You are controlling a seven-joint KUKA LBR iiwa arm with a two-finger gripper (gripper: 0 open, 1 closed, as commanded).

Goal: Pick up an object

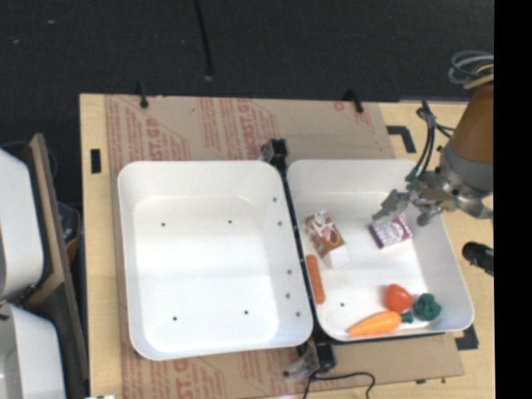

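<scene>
Nearest the camera, along the front wall of the right-hand shallow white plastic bin (366, 181), lies an orange plastic carrot (376, 323), with a round red-orange toy fruit (398, 297) just behind it and a small dark green lump (427, 307) beside that. None of these 3 is being approached.

Further in, a slim orange stick-shaped piece (315, 278) lies lengthwise just beside the divide between the 2 bins. Behind it sits a small brown and white carton (324, 234), tilted on the bin floor.

The left-hand shallow white plastic bin (133, 198) takes no part in this step.

Now to the action: toward the right side of the right bin, a small purple and white packet (391, 232) rests on the floor, and the grey metal end effector (408, 209) sits right over its far edge, reaching in from the right. Its fingers look spread fairly wide, 1 prong to the left above the packet and 1 to the right, with nothing seen between them. Whether a finger is touching the packet cannot be told.

By the look of it, this is the approach step, with the packet the likely target and no grasp made yet. The next move calls for lowering until the fingers straddle the packet, then closing squarely across its narrow sides; the packet lies at an angle, so the wrist may need turning to match, or it could skid away across the smooth floor.

At the back, the tan cardboard-covered counter (208, 123) runs beneath both bins.
</scene>
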